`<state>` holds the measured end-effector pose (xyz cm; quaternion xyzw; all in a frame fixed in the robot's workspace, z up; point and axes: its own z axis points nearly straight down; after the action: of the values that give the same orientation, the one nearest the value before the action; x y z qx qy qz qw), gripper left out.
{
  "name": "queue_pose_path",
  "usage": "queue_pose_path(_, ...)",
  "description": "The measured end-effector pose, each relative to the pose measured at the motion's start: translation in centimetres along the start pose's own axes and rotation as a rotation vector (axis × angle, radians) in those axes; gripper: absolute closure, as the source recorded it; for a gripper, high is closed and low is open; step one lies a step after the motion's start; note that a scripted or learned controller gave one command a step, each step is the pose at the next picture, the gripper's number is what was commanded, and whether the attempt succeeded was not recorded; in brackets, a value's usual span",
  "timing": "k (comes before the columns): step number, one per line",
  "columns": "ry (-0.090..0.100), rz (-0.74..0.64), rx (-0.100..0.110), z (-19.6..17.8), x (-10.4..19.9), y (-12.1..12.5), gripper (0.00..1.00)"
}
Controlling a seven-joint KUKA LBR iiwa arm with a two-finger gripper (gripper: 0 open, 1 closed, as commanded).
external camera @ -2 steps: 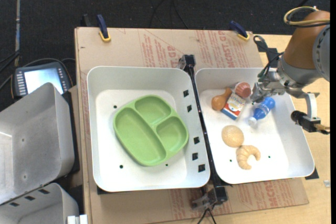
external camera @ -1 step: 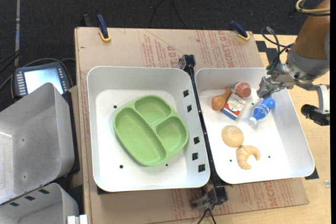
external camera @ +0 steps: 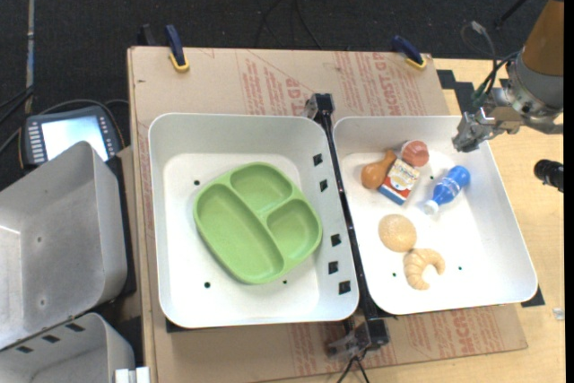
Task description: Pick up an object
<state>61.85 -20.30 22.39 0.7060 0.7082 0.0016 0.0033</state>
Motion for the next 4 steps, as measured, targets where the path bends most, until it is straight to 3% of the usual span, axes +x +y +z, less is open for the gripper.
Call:
queue_pose_path(2,0.005,-0.005,0.008,-2.1,10.6,-3.9,1.00)
queue_pose_path(4,0.004,-0.004,0.010,-0.2,19.3,-7.7,1.00)
